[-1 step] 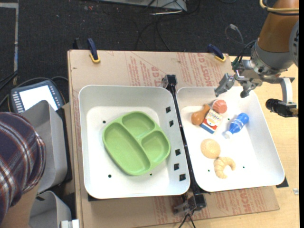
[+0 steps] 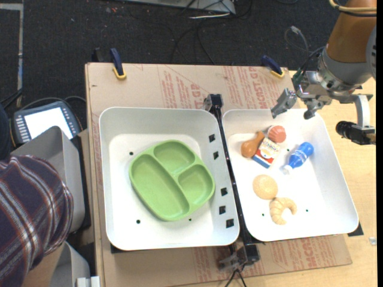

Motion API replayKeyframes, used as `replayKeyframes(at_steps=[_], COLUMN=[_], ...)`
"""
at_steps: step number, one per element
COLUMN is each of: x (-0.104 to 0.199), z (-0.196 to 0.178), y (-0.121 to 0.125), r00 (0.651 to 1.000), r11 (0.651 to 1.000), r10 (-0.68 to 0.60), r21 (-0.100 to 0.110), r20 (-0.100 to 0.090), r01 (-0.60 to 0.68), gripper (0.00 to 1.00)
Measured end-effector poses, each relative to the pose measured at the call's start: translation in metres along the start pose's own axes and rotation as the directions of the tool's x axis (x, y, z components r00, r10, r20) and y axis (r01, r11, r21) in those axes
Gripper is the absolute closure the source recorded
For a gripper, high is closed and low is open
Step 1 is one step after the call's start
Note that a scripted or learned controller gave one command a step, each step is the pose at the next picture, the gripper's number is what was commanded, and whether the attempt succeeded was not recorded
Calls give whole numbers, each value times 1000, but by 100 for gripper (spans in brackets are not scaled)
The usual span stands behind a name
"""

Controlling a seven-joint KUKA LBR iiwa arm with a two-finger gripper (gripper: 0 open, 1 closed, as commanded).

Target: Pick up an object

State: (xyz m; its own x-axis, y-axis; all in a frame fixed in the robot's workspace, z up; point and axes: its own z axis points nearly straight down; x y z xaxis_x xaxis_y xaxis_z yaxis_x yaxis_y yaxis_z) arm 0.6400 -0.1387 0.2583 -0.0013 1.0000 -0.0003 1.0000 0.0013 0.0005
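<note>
Croissant and bun sit lowest in right bin, well below the fingers. Gripper hovers spread wide, holding nothing. Carton lies just below the fingers, bottle beside. Approach step; next, descend and close.

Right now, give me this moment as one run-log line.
gripper: open, above right bin's far edge, holding nothing | right bin: croissant, blue bottle | left bin: green tray

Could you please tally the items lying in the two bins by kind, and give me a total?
Green divided plate: 1
Blue bottle: 1
Small carton: 1
Chicken drumstick: 1
Red-topped round item: 1
Round bun: 1
Croissant: 1
Total: 7
</note>
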Motion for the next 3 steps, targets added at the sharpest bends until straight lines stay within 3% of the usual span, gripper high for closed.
replayKeyframes(at_steps=[2, 3], x=[14, 13], z=[119, 164], y=[6, 8], r00=[1000, 1000], r11=[1000, 1000], r10=[-3, -1], r21=[7, -6], r20=[-1, 5], r01=[3, 1], gripper=[0, 0])
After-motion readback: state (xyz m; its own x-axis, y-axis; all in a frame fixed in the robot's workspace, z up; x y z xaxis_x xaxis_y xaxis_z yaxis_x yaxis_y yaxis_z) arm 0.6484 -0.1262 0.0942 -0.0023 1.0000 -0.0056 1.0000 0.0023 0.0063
